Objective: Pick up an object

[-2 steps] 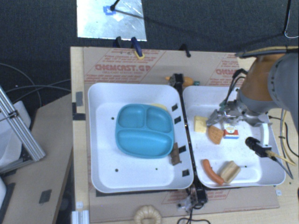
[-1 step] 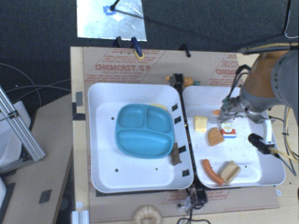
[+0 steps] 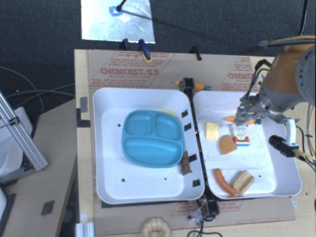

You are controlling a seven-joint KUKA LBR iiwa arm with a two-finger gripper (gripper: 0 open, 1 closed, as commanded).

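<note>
On the counter, the left white plastic bin bears a sky-blue three-compartment plastic plate. The right white bin carries, well apart, a tan bread-like block, an orange sausage-shaped toy, a brown cookie-like piece, a pale yellow cheese square and a small red-and-white carton. The hand hangs just over that carton; I cannot tell its grip.

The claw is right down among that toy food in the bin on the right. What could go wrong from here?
The gripper sits among crowded pieces: a small red-and-white carton, a round brown cookie-like piece touching it, and an orange carrot-like piece. It might pinch two at once, or nudge the carton aside and close on nothing. Whether its grasp succeeds can't be judged yet.
</note>
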